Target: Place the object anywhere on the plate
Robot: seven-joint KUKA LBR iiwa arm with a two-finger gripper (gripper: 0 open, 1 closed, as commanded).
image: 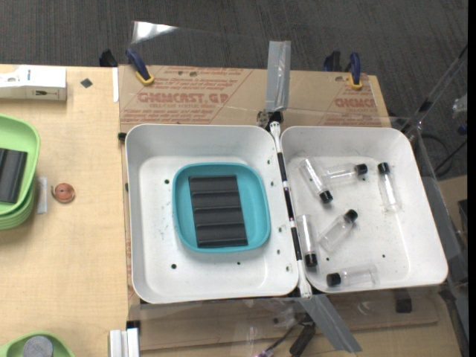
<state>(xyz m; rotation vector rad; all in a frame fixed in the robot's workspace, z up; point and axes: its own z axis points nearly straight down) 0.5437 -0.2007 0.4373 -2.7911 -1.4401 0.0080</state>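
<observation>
Clear plastic vials with black caps (338, 229) lie loose in the right white bin (416, 199), nothing sits on the teal square plate (182, 199) yet, so picking one comes next.

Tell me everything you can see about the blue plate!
The plate is teal, squarish with rounded corners and a raised rim, and looks like smooth plastic. It lies flat in the middle of the left bin, resting on the bin's white floor. A dark ridged insert of four bars fills its centre. The vials lie in the right bin, apart from the plate.
</observation>
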